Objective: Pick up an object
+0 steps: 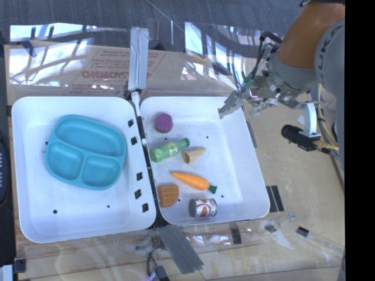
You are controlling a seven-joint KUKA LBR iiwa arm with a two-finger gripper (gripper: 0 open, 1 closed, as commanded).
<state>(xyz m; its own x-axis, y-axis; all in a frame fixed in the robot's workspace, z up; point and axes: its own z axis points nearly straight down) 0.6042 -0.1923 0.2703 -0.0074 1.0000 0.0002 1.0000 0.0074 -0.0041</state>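
The right bin (249, 157) held the candidates: a purple round piece (163, 122) near its back-left corner, a green bottle (169, 150) lying on its side, a small ice-cream cone (194, 154) just beside the bottle's cap end, a toy carrot (191, 181) lying at a slant below them, a brown waffle piece (168, 195) against the left wall, and a small can (203, 208) on its side near the front wall. None touched another, though the bottle and cone lay close. All looked like small, hard plastic play food, smooth and light, likely to skid or roll if nudged.

The gripper (228, 108) hung at the bin's back-right corner, above the rim, holding nothing; whether its jaws stood apart or together could not be told from this angle.

The step in hand appeared to be the approach. A good try would have picked a well-isolated piece, such as the carrot, and closed across its narrow width rather than along its length. The can and bottle would have needed a grip square across their round sides to avoid rolling.

The left bin (26, 157) held a blue divided plate (87, 151).
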